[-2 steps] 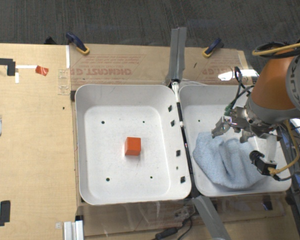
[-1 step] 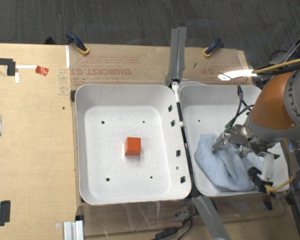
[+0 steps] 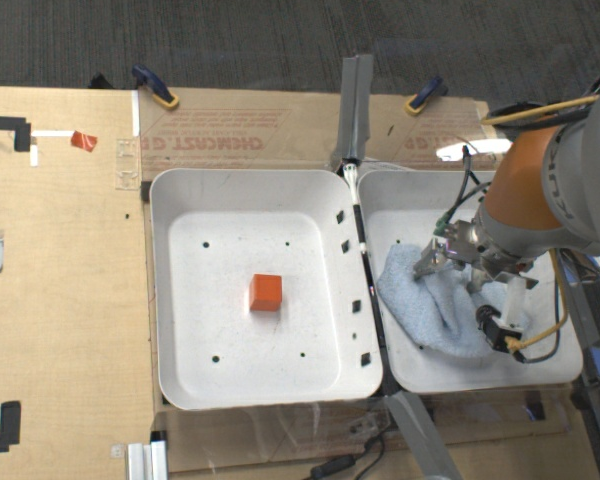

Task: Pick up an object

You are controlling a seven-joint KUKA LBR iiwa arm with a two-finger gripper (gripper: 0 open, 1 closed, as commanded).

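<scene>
A tabletop (image 3: 60,298) of pale wood carries two shallow white bins side by side, seen from above at a slant. The left bin (image 3: 180,368) holds one small orange-red block (image 3: 266,293), sitting alone near its middle, well apart from every wall. The right bin (image 3: 400,208) holds a crumpled light-blue cloth (image 3: 425,303), lying against the bin's left side and spreading toward its front.

The grey arm (image 3: 580,183), with its orange band (image 3: 520,188) above the wrist, reaches in from the right and bends down over the right bin. Its gripper (image 3: 442,258) sits low at the cloth's upper right edge, seemingly touching or just above the fabric. That placement suggests the cloth, not the block, is the object being tried for (the block is a whole bin away). Whether the fingers are apart or together cannot be told; wrist hardware and cables clutter that spot, and no fabric is clearly seen between them.

Two clamps (image 3: 155,86) at the far edge pin down a cardboard sheet (image 3: 240,133) behind the bins.
</scene>
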